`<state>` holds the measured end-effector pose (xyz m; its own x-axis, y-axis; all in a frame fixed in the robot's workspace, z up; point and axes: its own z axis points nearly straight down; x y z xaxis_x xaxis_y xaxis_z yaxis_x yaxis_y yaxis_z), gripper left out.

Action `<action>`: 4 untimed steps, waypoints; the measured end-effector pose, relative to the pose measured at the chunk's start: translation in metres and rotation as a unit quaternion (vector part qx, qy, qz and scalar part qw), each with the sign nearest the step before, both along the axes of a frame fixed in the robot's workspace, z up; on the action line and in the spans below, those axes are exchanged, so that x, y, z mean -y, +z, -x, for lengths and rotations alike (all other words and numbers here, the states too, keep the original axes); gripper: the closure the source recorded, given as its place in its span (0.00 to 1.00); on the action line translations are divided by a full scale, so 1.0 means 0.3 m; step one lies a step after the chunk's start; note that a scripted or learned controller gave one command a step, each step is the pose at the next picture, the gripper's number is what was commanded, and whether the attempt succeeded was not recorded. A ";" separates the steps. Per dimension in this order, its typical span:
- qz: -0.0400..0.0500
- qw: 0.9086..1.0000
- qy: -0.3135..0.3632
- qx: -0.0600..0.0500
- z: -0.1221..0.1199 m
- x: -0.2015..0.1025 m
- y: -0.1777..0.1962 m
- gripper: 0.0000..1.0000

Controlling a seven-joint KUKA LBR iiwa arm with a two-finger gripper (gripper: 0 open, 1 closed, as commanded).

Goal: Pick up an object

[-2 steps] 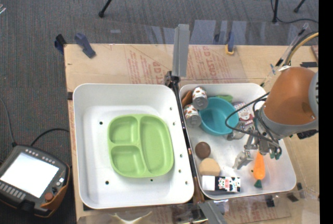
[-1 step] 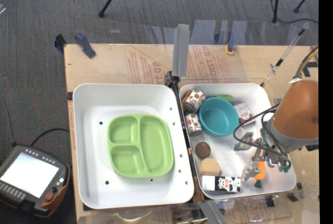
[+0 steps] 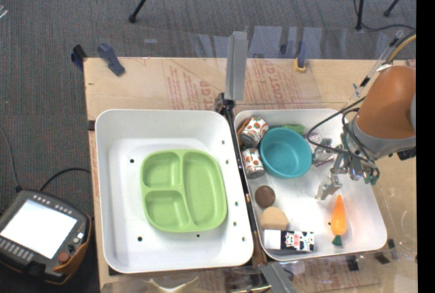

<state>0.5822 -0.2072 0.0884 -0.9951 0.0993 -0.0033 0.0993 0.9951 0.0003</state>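
Note:
My gripper (image 3: 329,187) hangs over the right bin (image 3: 309,117), just right of a teal bowl (image 3: 285,152) and just above the top of an orange carrot (image 3: 338,215). Its fingers stand open with nothing between them. The right bin also holds two patterned cups (image 3: 254,130) (image 3: 253,162) by its left wall, a brown ball (image 3: 264,196), a tan rounded piece (image 3: 273,218) and a small white carton with black patches (image 3: 291,240) along the front.
The left bin (image 3: 115,128) holds a green divided plate (image 3: 183,190). A grey upright post (image 3: 236,67) stands behind the wall between the bins. The arm's orange band (image 3: 386,105) and cables overhang the right bin's right side.

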 end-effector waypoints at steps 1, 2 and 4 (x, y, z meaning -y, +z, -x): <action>-0.001 1.000 -0.010 -0.003 0.357 0.017 -0.007 0.00; -0.001 1.000 -0.008 -0.002 0.351 0.012 0.025 1.00; -0.001 0.997 -0.075 -0.001 -0.073 0.007 -0.003 0.00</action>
